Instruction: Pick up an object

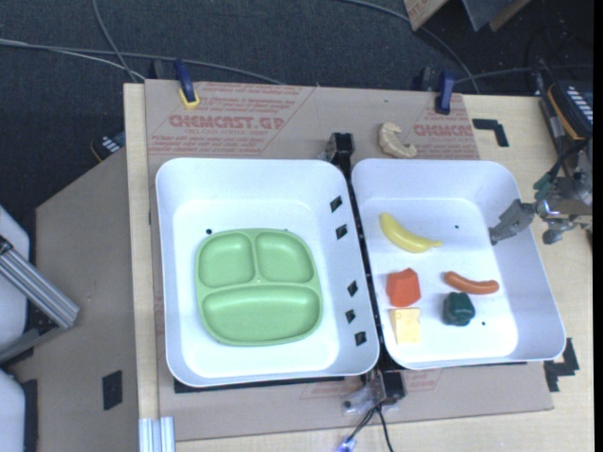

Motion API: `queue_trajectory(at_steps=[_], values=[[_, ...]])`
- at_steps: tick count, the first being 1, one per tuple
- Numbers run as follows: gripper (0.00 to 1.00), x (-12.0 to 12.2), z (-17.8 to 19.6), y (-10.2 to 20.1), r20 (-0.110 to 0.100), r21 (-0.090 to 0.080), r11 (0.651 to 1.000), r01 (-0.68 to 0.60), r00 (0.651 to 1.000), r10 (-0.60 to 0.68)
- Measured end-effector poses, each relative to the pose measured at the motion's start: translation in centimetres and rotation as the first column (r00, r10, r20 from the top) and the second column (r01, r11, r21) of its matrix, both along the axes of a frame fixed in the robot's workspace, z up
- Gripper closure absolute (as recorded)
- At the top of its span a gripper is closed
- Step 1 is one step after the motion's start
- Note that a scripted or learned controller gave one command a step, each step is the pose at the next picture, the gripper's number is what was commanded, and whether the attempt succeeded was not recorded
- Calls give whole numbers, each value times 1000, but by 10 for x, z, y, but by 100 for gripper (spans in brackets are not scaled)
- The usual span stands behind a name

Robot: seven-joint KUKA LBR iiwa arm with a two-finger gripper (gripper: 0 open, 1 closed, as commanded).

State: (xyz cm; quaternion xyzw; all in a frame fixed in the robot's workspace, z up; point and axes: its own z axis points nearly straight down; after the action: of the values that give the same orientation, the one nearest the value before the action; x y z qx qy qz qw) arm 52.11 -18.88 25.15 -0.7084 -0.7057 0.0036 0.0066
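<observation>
The right white bin (528, 281) holds a yellow banana (407, 234), a red block (403, 287), an orange sausage (471, 284), a dark green lump (459, 309) and a pale yellow cheese-like block (406, 325). My gripper (529, 222) sits at that bin's right rim, level with the banana and well to its right. It is above and to the right of the sausage and touches none of the objects. Nothing shows in its grasp.
The left white bin (179, 205) holds a green divided plate (258, 285). A beige curled object (397, 140) lies on the cardboard behind the right bin. Clamps (187, 90) and cables sit along the back edge.
</observation>
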Motion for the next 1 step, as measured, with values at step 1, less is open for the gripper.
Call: queue_trajectory(at_steps=[1], values=[[0,3,7,1,13,-3,1000,-4,1000,4]])
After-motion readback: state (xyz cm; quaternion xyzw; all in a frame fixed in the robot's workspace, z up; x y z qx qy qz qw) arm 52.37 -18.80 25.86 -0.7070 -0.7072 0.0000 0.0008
